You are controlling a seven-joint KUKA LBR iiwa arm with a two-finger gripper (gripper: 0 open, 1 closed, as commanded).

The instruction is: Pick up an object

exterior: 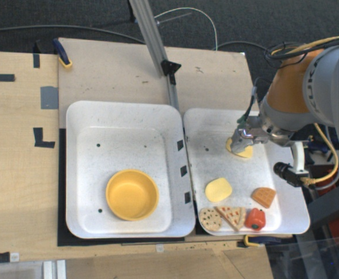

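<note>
Yellow piece (244, 151) lies in the right bin (198, 127), directly under the gripper (240, 145) and seemingly touching it, though whether it is actually held cannot be told from above.

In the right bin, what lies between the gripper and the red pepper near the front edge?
In the camera view, the gripper hovers over a pale yellow piece. Between it and the red pepper lies bare white bin floor; the orange-brown piece sits just beside that line.
</note>
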